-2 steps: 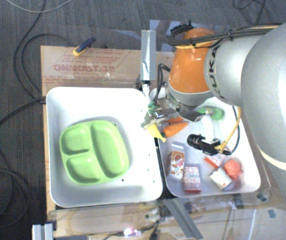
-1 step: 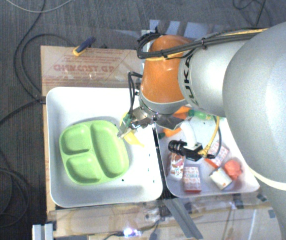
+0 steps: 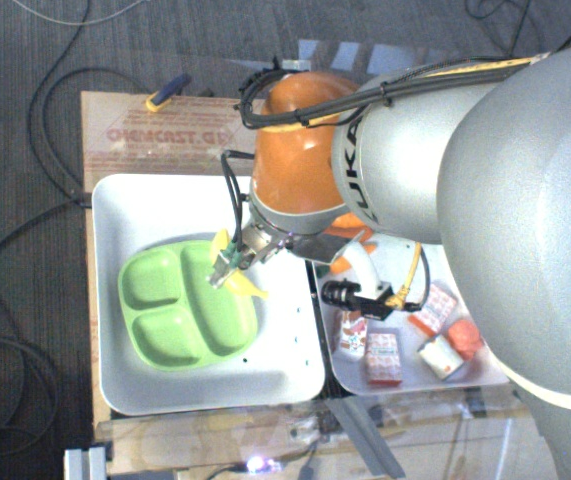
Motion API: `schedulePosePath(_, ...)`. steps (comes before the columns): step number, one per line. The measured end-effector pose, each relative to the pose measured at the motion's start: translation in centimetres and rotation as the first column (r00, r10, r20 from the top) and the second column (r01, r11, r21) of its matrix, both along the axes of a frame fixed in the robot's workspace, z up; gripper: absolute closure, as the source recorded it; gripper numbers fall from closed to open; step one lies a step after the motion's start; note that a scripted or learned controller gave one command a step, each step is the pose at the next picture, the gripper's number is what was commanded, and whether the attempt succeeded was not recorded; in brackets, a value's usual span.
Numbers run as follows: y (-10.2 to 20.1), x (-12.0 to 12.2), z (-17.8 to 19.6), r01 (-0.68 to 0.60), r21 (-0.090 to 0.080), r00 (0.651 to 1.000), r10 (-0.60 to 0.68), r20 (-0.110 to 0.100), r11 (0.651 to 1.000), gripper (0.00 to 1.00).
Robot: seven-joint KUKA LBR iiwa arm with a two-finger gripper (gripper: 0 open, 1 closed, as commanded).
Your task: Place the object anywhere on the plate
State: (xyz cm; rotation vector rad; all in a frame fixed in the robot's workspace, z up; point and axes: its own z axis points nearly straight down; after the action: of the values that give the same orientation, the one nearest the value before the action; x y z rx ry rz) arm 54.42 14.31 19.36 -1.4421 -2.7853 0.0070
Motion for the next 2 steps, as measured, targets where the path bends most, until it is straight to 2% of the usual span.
schedulePosePath(1,0.0,0.0,0.0,0.0,0.001,1.0,0.0,0.0,1.0,0.0)
schedulePosePath(2,-0.07,0.07,0.52,0.001,0.0,1.0,-0.001,-0.008,1.0,1.0)
